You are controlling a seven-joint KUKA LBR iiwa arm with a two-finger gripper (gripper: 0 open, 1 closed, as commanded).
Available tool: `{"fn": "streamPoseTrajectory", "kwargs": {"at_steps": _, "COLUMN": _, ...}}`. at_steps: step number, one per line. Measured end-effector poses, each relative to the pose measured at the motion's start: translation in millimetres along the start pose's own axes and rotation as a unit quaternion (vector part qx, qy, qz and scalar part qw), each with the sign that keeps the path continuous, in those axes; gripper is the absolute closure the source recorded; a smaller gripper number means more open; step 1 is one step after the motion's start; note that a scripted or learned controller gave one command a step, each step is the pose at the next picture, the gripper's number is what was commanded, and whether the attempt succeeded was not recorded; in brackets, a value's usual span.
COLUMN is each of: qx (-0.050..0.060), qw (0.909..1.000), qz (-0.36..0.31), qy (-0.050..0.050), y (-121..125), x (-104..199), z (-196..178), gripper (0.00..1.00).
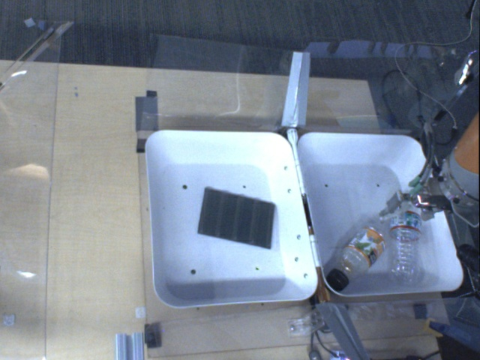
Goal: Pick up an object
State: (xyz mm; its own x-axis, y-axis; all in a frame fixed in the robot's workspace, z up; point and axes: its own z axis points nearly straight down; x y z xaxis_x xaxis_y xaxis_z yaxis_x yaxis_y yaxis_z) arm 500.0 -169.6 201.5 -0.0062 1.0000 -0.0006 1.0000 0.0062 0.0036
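Observation:
Two bottles lie in the right bin (352, 152). A clear water bottle (406, 250) with a blue and red label lies near the right wall, its top pointing to the back. A second bottle (360, 252) with a black cap and a yellow-green label lies slanted toward the bin's front left corner. A dark grey ribbed rectangular pad (237, 217) lies flat in the middle of the left bin (169, 201). My gripper (403, 198) hangs just behind the top of the clear bottle, open, with nothing between its fingers. The arm's orange band (469, 152) shows at the right edge.
A metal divider strip (296, 88) runs back from the seam between the bins. Cables (420, 88) hang behind the right bin. The wooden bench (75, 201) stretches bare to the left. The back left part of the right bin has free floor.

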Motion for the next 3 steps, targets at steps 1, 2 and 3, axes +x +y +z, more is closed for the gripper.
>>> {"fn": "streamPoseTrajectory", "kwargs": {"at_steps": 1, "qx": -0.002, "qw": 1.0000, "qz": 0.009, "qy": 0.000, "y": -9.2, "x": 62.7, "z": 99.0, "gripper": 0.00}}
{"fn": "streamPoseTrajectory", "kwargs": {"at_steps": 2, "qx": -0.006, "qw": 0.9981, "qz": -0.061, "qy": 0.000, "y": 58.6, "x": 84.2, "z": 111.9, "gripper": 0.00}}
{"fn": "streamPoseTrajectory", "kwargs": {"at_steps": 3, "qx": -0.006, "qw": 0.9939, "qz": -0.110, "qy": -0.001, "y": 21.1, "x": 43.9, "z": 111.3, "gripper": 0.00}}
